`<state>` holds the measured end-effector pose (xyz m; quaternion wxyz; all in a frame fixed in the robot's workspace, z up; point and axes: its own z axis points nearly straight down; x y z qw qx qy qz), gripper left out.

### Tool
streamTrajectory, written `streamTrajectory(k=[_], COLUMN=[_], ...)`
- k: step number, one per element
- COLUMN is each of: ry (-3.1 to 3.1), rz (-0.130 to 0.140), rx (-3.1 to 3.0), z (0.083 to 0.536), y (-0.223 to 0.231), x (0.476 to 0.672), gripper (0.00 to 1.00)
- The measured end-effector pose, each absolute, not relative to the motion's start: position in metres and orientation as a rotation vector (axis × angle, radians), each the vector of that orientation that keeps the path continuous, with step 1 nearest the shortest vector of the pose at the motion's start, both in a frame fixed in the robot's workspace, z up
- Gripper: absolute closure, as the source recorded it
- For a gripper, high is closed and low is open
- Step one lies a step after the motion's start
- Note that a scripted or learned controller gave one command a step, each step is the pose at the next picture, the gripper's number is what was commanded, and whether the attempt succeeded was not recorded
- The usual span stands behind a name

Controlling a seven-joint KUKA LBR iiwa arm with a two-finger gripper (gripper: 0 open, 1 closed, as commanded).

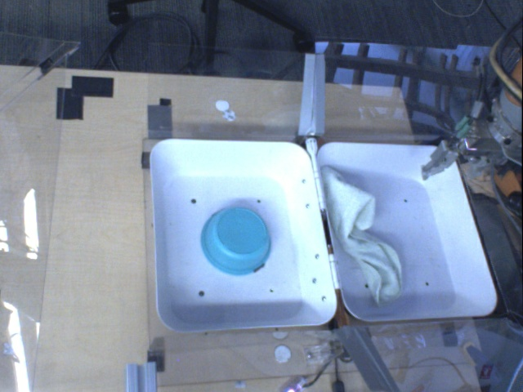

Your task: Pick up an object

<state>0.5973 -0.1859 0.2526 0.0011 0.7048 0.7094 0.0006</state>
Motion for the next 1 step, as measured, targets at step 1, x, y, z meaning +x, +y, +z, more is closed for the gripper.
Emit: streamTrajectory(k=[1], ry=[2.45], rz=[0.005], rx=[1.956], z=[0.0968], y=[-0.2028], x=[0.6493], gripper=[0.0])
